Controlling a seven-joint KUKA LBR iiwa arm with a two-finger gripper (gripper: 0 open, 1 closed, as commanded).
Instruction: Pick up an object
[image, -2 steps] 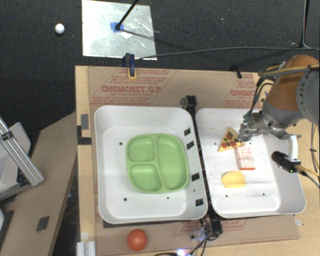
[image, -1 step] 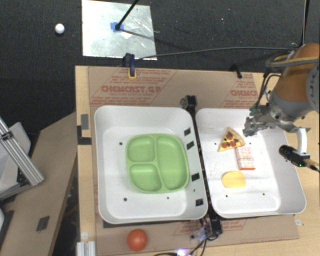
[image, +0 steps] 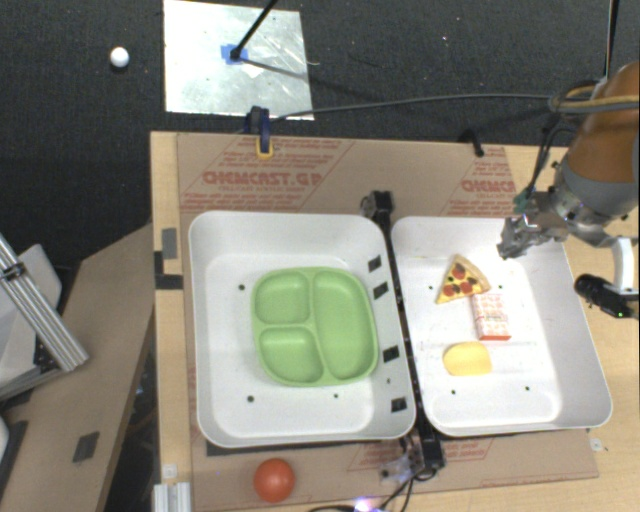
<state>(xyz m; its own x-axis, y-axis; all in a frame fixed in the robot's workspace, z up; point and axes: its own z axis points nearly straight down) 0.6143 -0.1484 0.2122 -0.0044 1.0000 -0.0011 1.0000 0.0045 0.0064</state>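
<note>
In the right bin (image: 560, 400) lie a toy pizza slice (image: 461, 280), a small red and white carton (image: 490, 317) and a yellow rounded piece (image: 467, 358). My gripper (image: 518, 238) hangs over the bin's far right part, a little right of and beyond the pizza slice. Nothing shows between it and the bin floor. The grey arm with its orange band (image: 605, 135) comes in from the upper right.
The left bin (image: 220, 400) holds a green divided tray (image: 314, 325). A red-orange ball (image: 274, 479) rests on the cardboard in front of the left bin. A black clamp strip (image: 390, 300) runs between the bins. A metal frame (image: 35, 310) stands at the far left.
</note>
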